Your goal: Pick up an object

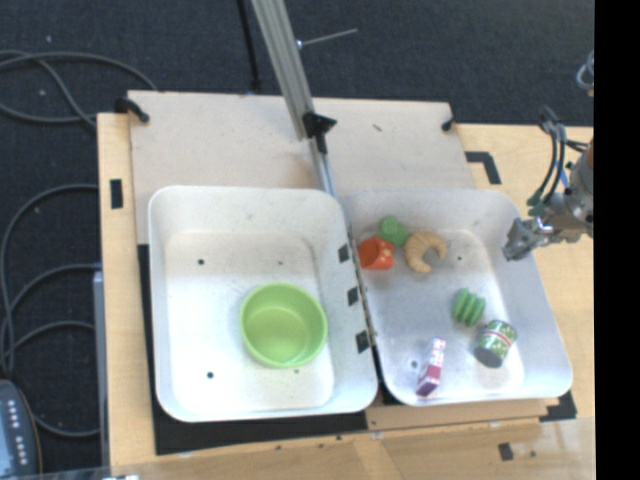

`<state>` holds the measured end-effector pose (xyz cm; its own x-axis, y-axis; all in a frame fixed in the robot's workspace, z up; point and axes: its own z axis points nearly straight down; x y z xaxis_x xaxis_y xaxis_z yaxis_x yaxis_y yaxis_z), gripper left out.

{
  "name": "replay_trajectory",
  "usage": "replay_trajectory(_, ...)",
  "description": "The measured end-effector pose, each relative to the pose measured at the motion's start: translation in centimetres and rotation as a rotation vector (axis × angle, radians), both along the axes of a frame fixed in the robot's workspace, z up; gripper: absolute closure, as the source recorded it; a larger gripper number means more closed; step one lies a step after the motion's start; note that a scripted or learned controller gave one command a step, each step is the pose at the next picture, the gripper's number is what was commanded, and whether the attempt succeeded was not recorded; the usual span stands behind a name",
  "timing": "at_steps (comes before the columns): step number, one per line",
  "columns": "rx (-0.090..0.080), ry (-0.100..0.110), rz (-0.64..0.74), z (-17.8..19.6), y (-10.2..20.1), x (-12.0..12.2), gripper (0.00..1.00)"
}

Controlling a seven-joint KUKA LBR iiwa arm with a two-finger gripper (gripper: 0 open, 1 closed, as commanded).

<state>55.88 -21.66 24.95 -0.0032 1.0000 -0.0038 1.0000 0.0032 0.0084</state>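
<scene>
White plastic bins sit side by side; the left bin (180, 258) holds a lime-green bowl (284, 325) toward its 5 o'clock corner. The right bin (525, 298) carries the loose items — orange piece (376, 254) and green piece (393, 231) at 10 o'clock, tan croissant (426, 250) beside them, ribbed green piece (468, 306) near centre, small can (494, 342) at 4 o'clock, pink carton (432, 368) at 6 o'clock. Gripper (522, 240) hangs at the bin's 2 o'clock rim — nothing between its fingers; whether they are open or closed I cannot tell.

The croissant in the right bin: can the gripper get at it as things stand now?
Probably yes. The croissant lies apart from the red piece, and bare bin floor separates it from the gripper at the right bin edge.
</scene>
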Motion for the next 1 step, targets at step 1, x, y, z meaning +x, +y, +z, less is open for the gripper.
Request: replay_trajectory(1, 0.002, 0.002, 0.001, 3.80, -0.11, 0.13, 1.00)
